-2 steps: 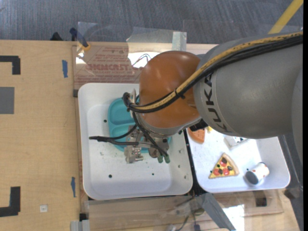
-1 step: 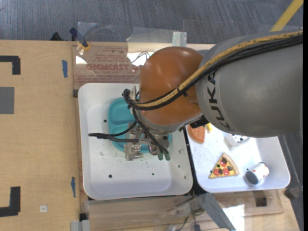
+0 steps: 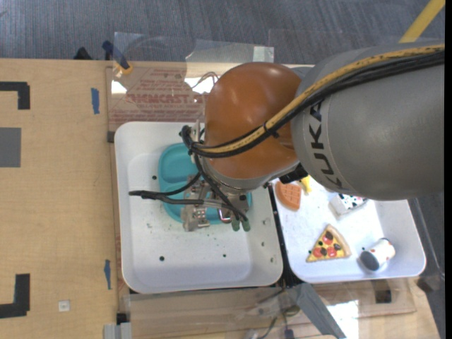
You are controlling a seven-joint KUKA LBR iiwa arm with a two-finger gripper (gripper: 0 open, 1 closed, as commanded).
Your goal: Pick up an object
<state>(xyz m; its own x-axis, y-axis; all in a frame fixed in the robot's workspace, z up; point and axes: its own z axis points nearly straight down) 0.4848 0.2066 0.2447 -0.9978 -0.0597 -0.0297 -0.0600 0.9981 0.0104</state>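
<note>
My arm reaches over the left bin (image 3: 141, 260), its orange band covering the bin's back right. The gripper (image 3: 196, 217) hangs low over a teal bowl-like object (image 3: 173, 171) that lies in the bin's middle; the metal finger tips sit at the teal object's near edge. Cables and the wrist hide much of the teal object.
The right bin (image 3: 402, 267) holds a pizza slice toy (image 3: 329, 245), an orange-red piece (image 3: 288, 195), a small yellow piece (image 3: 306, 184), a white die-like object (image 3: 348, 203) and a grey-white cylinder (image 3: 375, 255). Cardboard (image 3: 49, 189) covers the bench to the left.
</note>
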